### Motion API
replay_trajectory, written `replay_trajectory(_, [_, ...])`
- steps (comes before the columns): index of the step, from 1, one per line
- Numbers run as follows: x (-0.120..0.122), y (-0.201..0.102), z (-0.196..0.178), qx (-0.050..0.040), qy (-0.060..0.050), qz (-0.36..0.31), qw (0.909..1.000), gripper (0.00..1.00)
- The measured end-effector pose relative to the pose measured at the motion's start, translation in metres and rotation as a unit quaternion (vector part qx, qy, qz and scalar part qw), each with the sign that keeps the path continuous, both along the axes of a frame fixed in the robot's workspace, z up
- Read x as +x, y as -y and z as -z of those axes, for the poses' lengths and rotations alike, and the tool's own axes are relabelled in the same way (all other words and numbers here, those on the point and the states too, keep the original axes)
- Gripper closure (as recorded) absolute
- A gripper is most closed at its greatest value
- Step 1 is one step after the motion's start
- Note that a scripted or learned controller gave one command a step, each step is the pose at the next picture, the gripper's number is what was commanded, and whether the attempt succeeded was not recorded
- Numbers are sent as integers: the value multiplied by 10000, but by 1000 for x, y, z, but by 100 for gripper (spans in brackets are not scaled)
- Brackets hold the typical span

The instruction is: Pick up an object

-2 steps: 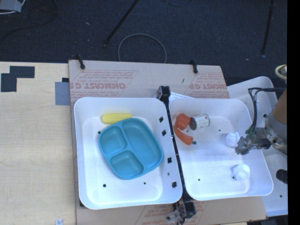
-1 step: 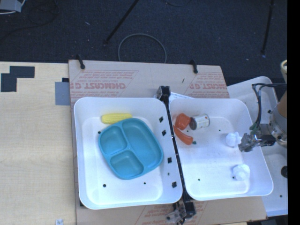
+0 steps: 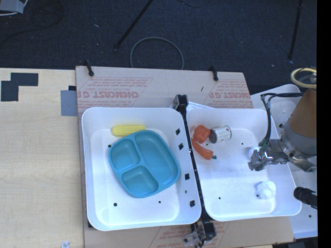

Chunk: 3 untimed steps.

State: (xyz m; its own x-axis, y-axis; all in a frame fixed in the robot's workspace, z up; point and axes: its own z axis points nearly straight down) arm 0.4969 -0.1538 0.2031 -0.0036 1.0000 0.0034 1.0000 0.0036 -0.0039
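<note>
Two shallow white bins sit side by side on the counter [image 3: 36, 154], over a brown cardboard sheet [image 3: 155, 89] printed with red lettering. The left bin [image 3: 98, 211] holds a blue divided plate [image 3: 143, 163], tilted at a diagonal, with three compartments. Just beyond the plate's far edge, touching or nearly touching it, lies a yellow corn cob [image 3: 128, 130], set lengthwise left to right.

The right bin [image 3: 232, 211] holds a small cluster near its far left corner: an orange piece [image 3: 200, 134] next to a short silver cylinder [image 3: 221, 134] lying on its side, and just nearer the camera an orange-red carrot-like item [image 3: 203, 151] close to the divider between the bins. A small white lump [image 3: 266, 190] rests near the bin's near right corner, well apart from that cluster.

The arm [image 3: 305, 125] comes in from the right, and the tool [image 3: 257, 159] sits low over the right side of the right bin, between the cluster and the white lump but touching neither. How wide its jaws stand cannot be told; the metal parts are too small and blurred. Nothing shows between them.
</note>
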Motion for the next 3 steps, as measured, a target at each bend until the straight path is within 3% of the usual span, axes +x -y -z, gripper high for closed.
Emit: replay_trajectory(3, [8, -162, 13, -2, -4, -6, 10000, 100])
